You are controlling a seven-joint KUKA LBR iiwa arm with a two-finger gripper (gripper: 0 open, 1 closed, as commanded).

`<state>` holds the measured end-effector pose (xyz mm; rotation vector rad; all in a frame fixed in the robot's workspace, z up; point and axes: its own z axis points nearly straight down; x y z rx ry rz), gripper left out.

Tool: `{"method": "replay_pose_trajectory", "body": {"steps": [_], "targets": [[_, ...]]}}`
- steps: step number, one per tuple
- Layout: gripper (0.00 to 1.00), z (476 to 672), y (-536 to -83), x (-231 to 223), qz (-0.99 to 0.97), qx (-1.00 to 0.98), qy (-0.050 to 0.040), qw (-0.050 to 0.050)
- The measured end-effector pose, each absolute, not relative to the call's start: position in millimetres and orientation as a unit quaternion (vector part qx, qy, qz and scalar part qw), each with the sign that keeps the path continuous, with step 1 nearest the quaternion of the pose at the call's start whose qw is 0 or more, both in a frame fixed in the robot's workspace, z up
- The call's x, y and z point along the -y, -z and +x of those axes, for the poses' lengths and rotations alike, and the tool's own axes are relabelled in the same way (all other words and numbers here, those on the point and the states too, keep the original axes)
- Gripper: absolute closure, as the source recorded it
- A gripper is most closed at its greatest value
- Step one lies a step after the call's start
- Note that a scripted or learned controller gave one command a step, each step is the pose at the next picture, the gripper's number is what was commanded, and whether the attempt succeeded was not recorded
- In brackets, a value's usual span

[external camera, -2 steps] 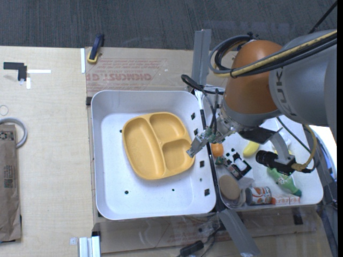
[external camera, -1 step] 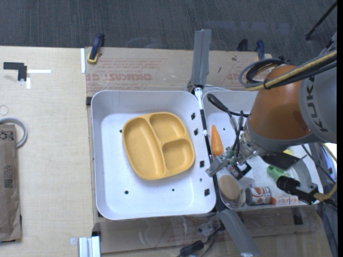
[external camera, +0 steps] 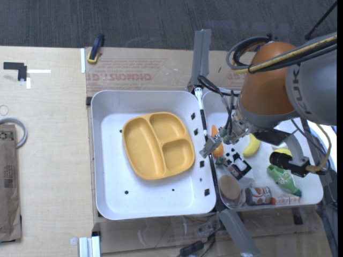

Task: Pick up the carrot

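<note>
So the carrot (external camera: 215, 140) is sitting in the right-hand bin (external camera: 316, 193), jammed up against its left wall at about the middle of the frame. All I can really see is an orange bit near the top and another orange bit lower down, with the arm's hardware covering the stretch between. If those two bits are one carrot, its long axis runs roughly up-down in the picture, along the wall, but it's too hidden to be sure.

The gripper (external camera: 224, 142) hangs just to the right of that orange, under the big orange band on the wrist. It's very close, maybe touching. Whether the fingers are spread or pinched together, I honestly can't tell; it's a dark tangle of parts from this angle, and nothing shows the carrot between them.

My guess: the next move hinges on a small shift leftward toward the wall, and that wall leaves little room.

The yellow divided plate (external camera: 158, 144) in the left bin (external camera: 107, 159) is out of the way; a banana (external camera: 251, 145) lies just right of the wrist.
</note>
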<state>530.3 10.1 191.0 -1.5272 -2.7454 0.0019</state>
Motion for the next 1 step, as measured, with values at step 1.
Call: {"method": "replay_pose_trajectory", "body": {"steps": [1], "targets": [[1.0,530.9,-199.7,-8.6,-0.487,0.874,-0.0012,0.0]]}}
